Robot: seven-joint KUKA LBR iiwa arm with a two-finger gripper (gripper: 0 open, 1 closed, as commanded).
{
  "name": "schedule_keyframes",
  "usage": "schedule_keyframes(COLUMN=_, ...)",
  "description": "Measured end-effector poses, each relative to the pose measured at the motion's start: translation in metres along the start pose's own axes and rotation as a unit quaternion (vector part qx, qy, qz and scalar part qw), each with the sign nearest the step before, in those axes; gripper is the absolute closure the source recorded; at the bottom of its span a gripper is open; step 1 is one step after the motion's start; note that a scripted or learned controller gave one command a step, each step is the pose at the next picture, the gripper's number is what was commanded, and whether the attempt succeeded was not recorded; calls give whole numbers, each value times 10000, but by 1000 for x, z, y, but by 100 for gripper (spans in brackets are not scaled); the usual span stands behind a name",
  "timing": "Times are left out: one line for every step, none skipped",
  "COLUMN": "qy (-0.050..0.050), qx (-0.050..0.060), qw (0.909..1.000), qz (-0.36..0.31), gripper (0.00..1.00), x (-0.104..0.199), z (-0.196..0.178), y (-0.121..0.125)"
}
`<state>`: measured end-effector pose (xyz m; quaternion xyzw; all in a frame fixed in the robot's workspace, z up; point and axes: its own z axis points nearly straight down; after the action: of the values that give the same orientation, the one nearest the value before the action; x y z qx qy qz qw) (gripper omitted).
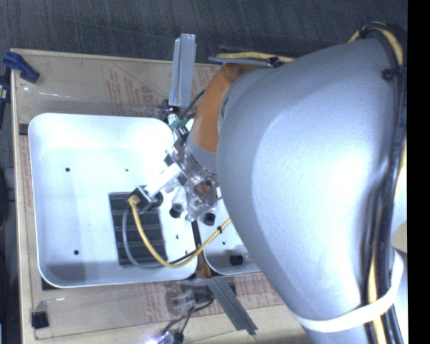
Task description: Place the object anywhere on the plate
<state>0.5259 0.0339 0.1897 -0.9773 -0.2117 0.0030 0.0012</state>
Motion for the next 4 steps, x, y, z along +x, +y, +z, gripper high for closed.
schedule_keyframes(qy=-1, qx=6, qw=10000, qz=-3, gripper=0, x=0, z=0, y=-1)
schedule_keyframes(qy=-14, qx=-10, qw=9996, qz=273, gripper=0, x=35, z=75, y=-91)
schedule_keyframes(qy=-27, qx=-2, qw=9996, qz=264, gripper=100, x=35, z=66, y=-91)
schedule_keyframes(qy=21, qx=-12, qw=9958, qz=920, gripper=100, x=46, z=-2, y=-15)
